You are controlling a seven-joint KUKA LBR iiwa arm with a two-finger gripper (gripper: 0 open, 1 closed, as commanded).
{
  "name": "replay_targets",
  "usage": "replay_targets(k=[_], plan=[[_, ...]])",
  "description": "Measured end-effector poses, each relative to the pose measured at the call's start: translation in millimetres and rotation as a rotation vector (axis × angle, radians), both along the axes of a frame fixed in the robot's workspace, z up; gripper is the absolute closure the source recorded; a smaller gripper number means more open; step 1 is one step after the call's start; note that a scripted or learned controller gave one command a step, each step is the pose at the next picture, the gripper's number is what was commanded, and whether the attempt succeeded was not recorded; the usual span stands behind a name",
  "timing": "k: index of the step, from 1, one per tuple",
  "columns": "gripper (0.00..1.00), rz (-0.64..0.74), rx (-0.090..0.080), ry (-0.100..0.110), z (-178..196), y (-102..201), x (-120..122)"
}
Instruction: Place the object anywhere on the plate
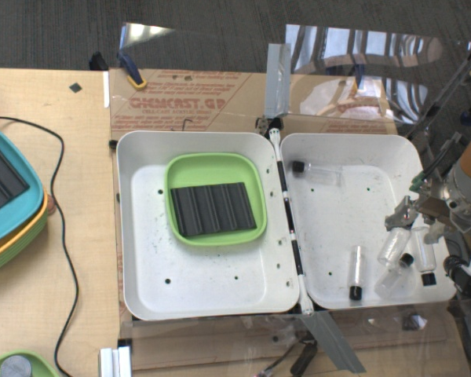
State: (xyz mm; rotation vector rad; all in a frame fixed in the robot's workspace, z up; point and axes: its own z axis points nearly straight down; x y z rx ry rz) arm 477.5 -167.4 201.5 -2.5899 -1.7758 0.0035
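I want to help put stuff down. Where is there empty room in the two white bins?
Left white bin: bare floor in front of and left of the square green plate. Right white bin: bare middle, between the clear tube at the back and the front one. Crowded by the gripper.

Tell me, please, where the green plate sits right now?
The green plate lies in the left white bin, toward its back and right side, with a dark ribbed pad resting on it.

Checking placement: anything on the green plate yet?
Just a dark ribbed mat on the plate. Clear tubes lie in the right bin.
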Motion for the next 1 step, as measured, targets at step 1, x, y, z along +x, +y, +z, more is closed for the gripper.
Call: replay_targets(k=[1], plan=[[0.0,0.0,0.0,0.0,-0.1,-0.1,0.0]])
